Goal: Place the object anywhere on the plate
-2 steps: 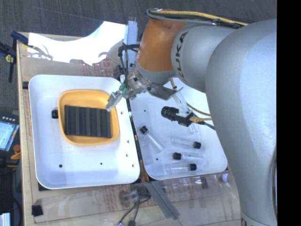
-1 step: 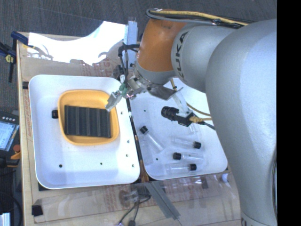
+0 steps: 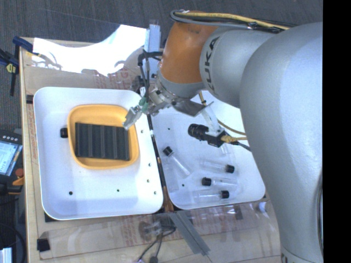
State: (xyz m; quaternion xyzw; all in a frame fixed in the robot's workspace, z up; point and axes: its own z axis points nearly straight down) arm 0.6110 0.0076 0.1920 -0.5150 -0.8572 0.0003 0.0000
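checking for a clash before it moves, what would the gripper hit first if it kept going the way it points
Probably the yellow plate: the gripper slants down-left over its right rim, near the black ridged block. Height is unclear from this single view.

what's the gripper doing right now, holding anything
gripper: over the right rim of the yellow plate in the left bin; open or shut cannot be told, no object seen in it.

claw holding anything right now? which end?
Looks like a clear vial sits between the tips of the claw, gripped near its upper end, the rest slanting down over the yellow plate's right edge. Small and blurred, so not certain.
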